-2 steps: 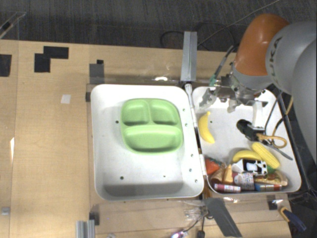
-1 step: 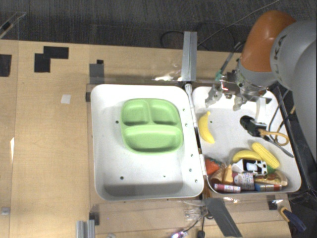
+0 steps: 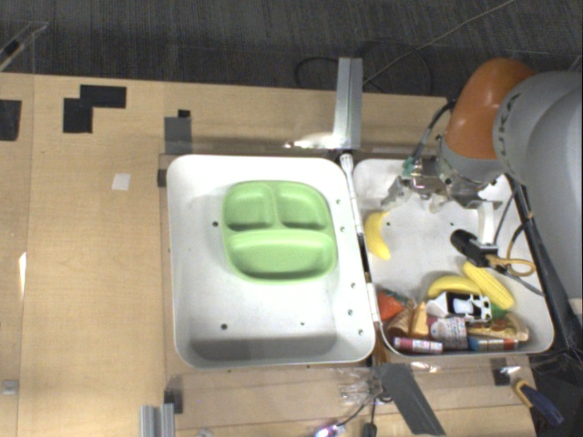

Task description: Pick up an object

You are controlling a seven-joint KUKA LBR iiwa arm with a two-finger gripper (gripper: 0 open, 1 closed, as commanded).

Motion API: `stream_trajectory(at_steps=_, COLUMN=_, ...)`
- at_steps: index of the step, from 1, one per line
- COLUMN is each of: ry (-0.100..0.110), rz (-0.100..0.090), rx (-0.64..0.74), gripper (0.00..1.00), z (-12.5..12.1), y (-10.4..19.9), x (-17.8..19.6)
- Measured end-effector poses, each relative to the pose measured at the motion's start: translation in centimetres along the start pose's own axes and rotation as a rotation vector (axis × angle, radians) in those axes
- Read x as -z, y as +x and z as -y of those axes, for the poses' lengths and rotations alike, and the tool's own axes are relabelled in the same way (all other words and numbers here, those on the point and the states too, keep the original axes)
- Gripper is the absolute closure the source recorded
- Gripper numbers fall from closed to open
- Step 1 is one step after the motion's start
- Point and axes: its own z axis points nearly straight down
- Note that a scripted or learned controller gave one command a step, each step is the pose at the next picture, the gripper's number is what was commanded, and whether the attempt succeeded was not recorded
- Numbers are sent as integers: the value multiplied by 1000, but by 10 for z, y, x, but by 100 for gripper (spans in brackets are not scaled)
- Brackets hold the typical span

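Pale wooden surface (image 3: 82,271) fills the left and middle of the frame, with dark carpet along the top, and two shallow white bins sit side by side on it. At centre, the left bin (image 3: 196,335) holds a green divided tray (image 3: 278,228) and nothing else that I can make out. At right, the right bin (image 3: 383,176) carries the clutter: a small banana (image 3: 376,235) near its left wall, a corn cob (image 3: 487,283) and a second banana (image 3: 453,286) toward the lower right, and a heap of packets and tubes (image 3: 455,328) along its lower edge (too jumbled to name singly).

Reaching in from the upper right, the gripper (image 3: 421,189) hangs over the upper part of the right bin, near the small banana but apart from it. Whether it is open or closed I cannot tell, and nothing visible is held.

As I judge it, the pick is not yet made: every object lies in its bin, so choosing, descending, closing and lifting all remain.
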Motion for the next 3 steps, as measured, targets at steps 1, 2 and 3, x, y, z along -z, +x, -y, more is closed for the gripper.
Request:
stream_trajectory(at_steps=1, ry=13, rz=-1, rx=49, gripper=0, z=19, y=-47, x=3)
stream_trajectory(at_steps=2, ry=14, rz=-2, rx=84, gripper=0, z=59, y=-55, x=-6)
stream_trajectory(at_steps=3, ry=13, rz=-3, rx=113, gripper=0, z=44, y=-73, x=-7)
